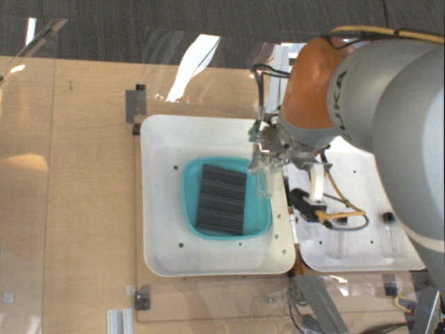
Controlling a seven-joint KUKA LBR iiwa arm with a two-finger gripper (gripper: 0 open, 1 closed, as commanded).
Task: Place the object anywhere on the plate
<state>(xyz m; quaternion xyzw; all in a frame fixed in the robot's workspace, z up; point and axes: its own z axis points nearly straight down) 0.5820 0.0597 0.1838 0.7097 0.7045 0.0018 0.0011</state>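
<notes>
Looming grey over the right bin (pixel 361 256), our arm (pixel 389 103) hangs its claw (pixel 264 176), grip state unreadable to us, at the teal plate's (pixel 261 218) right rim, where the dark ribbed object (pixel 222 199) already lies leftward, long axis near-vertical.

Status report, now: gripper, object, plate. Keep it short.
Gripper over plate's right rim, finger state unclear. Dark ribbed block lying flat on turquoise plate, left bin. Nothing in the way.

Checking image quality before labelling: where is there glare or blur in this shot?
Camera view: bright glare streaks on the bench above the left bin; the gripper looks faint and slightly blurred; the dark ridged object on the teal plate is sharp.
</notes>
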